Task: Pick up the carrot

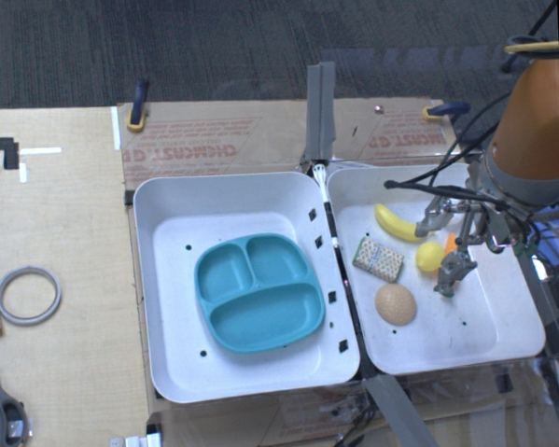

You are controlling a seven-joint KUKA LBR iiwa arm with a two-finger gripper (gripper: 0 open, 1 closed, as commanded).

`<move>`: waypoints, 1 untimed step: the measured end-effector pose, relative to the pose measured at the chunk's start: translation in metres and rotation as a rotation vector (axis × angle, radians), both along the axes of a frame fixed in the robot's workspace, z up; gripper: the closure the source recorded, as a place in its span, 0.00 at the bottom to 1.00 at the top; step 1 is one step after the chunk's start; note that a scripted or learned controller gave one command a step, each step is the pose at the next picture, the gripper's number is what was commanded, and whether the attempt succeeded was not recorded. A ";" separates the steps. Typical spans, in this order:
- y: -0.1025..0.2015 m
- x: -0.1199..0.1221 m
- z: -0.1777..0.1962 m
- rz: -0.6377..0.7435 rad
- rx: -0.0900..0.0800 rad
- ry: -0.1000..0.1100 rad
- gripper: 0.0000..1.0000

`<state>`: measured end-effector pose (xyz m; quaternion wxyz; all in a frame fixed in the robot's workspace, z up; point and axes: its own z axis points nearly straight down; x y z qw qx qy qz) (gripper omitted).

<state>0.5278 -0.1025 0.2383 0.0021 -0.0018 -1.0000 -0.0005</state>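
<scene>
In the right bin (510, 337), close to its far right side, I see a sliver of orange that I take for the carrot (451, 243), mostly hidden behind the gripper (447, 256). The gripper hangs right over it, one finger reaching toward the banana and the other pointing down near the bin floor, so the fingers stand apart; I see nothing clamped between them. Touching the carrot's left side sits a small yellow lemon (429, 257). A banana (394, 222) lies just beyond, toward the back of the bin. Left of the lemon I see a speckled sponge (378, 258) lying tilted, and nearer to me a tan egg-shaped object (395, 304). The left bin (175, 363) holds a blue divided plate (261, 291). Out on the surface (65, 229) at far left lies a grey tape roll (25, 295).
</scene>
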 end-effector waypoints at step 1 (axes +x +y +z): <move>-0.052 0.064 -0.043 0.010 0.000 -0.002 0.00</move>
